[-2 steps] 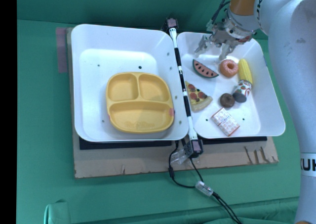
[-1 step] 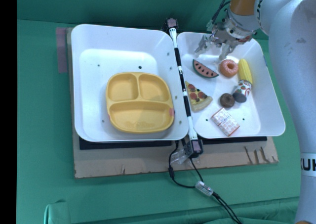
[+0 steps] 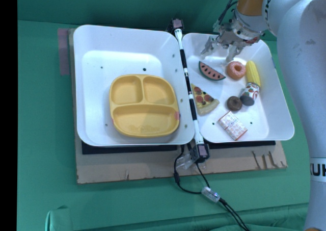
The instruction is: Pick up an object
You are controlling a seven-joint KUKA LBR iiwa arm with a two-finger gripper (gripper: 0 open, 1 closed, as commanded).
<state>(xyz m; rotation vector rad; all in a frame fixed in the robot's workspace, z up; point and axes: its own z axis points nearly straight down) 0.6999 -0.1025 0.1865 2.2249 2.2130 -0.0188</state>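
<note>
Tool (image 3: 220, 50) — jaws spread, empty, just above the pink donut (image 3: 236, 70) — lower your approach squarely over that donut before closing.

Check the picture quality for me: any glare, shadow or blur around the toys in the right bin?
Camera view: light is even and soft; the claw casts only a faint shadow on the right bin; the toys look sharp, the donut included; the white bin floors are bright, almost washed out.
</note>
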